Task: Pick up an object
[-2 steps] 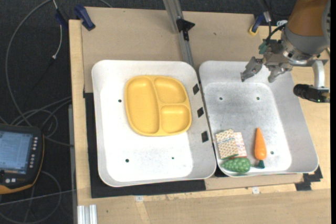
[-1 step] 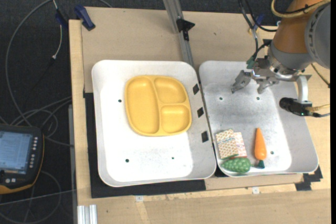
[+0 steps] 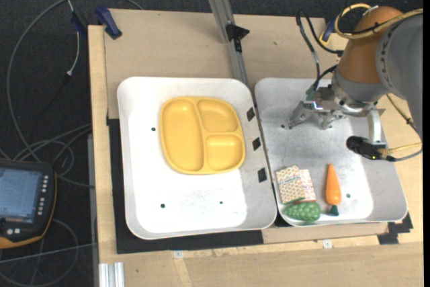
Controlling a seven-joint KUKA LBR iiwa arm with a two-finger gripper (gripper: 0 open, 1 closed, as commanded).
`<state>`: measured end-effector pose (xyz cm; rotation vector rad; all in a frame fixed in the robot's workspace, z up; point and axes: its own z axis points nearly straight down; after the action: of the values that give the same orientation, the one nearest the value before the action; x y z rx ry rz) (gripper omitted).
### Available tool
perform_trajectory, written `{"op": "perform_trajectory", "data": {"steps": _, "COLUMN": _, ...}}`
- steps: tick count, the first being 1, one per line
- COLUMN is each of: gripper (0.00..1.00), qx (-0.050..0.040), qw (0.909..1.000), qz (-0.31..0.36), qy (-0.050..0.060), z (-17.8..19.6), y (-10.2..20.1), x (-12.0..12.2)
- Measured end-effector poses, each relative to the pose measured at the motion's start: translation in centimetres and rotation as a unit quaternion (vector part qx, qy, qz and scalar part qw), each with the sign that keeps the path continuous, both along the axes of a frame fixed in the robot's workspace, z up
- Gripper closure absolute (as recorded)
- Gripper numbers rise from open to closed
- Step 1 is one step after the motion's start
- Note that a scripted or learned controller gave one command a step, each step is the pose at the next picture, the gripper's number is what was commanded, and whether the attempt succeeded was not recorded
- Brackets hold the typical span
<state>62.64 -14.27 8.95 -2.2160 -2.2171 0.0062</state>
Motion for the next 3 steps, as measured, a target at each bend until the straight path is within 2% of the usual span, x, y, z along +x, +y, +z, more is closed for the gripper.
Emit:
{"op": "perform_trajectory", "data": {"steps": 1, "gripper": 1.00, "qx": -0.0003, "qw": 1.0000, "qz": 0.000, "qy": -0.004, "z": 1.5, "y": 0.0, "x": 0.3}}
{"op": "perform_trajectory", "data": {"steps": 3, "gripper": 1.00, "qx": -0.0024, "qw": 1.0000, "qz": 0.000, "qy": -0.008, "z": 13.3, "y": -1.8, "x": 1.0}}
